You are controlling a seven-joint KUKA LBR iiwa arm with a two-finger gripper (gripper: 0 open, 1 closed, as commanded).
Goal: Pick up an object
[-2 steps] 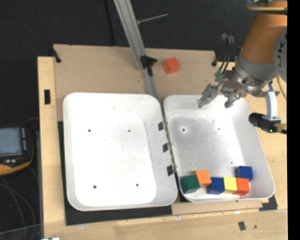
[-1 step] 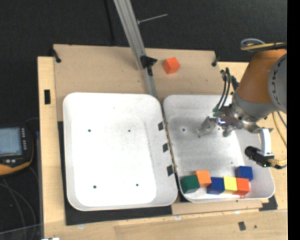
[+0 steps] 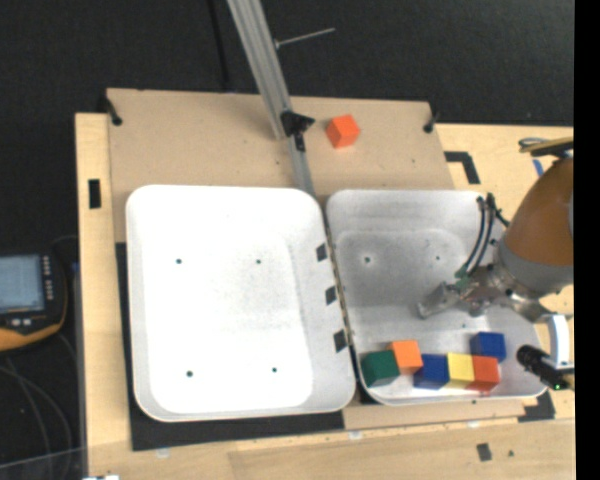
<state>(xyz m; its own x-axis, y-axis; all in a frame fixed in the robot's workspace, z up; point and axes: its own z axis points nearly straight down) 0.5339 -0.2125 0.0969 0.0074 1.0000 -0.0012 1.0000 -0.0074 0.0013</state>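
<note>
On your left, the left bin (image 3: 230,298) has only its white floor to offer, so nothing there can go wrong. Behind the bins, one orange cube (image 3: 342,131) lies alone on the desk (image 3: 380,158), well apart from the arm; do not count on it.

In the right bin (image 3: 400,238) the blocks stand in a tight row along the near wall: green block (image 3: 379,366), orange block (image 3: 407,354), blue block (image 3: 431,370), yellow block (image 3: 461,368), red-orange block (image 3: 486,370), and another blue block (image 3: 489,345) just behind.

The gripper (image 3: 442,301) hangs above the bare floor, short of this row. You cannot tell if its fingers are wide or narrow, and I see nothing between them.

I think the danger is the crowding: the blocks touch each other and the wall, so a finger may land on top of one, or push neighbours aside and close on nothing.
</note>
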